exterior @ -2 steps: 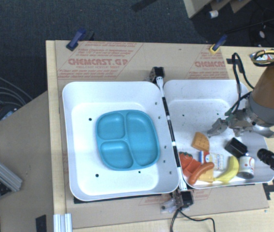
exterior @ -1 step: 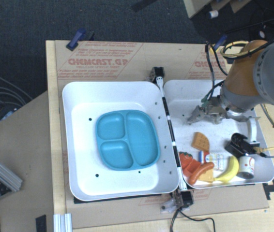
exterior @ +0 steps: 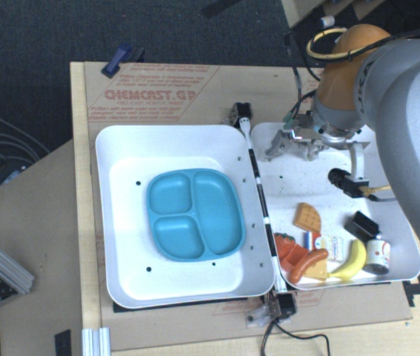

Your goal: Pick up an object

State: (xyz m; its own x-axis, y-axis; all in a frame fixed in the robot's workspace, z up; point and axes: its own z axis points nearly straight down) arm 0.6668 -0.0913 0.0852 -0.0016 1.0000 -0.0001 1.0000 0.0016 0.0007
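Gripper (exterior: 299, 141) hangs over right bin (exterior: 291, 176)'s far end; jaw state unreadable. Toys (exterior: 321, 254) crowd the near corner, so a descent here likely grasps nothing.

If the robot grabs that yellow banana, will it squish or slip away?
The banana looks like a smooth plastic toy, so it probably stays stiff and light. Its curved, glossy skin might slip or pivot. It lies crowded against other toys, so neighbours may shift.
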